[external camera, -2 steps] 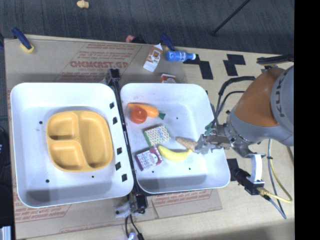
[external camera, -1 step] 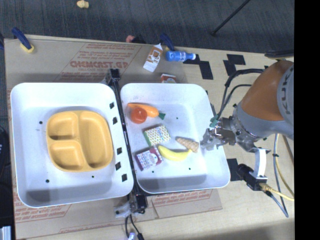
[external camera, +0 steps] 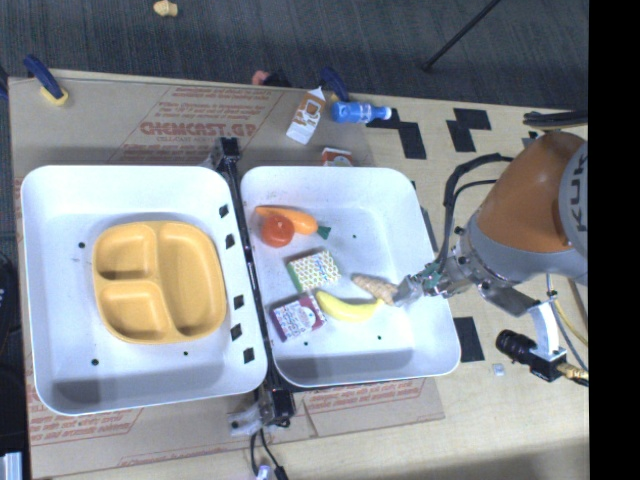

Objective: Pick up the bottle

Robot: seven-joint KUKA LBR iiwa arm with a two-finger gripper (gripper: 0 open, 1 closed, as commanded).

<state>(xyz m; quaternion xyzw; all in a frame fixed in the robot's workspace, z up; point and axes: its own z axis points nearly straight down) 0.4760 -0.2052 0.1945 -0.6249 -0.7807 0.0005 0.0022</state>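
Bottle [external camera: 358, 113] lies on surface beyond right bin's [external camera: 432, 343] far edge. Hand [external camera: 412, 290] low inside that bin near right wall, beside banana [external camera: 347, 307]; grip state we cannot tell. We judge approach step: next, lift out, reach bottle.

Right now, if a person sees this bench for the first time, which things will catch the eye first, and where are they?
The eye goes first to the yellow divided tray lying in the left bin. Next come the bright toy foods in the right bin: a banana near the middle and a carrot toward the far left corner. The grey and orange arm reaches in from the right, its pincer low beside the banana.
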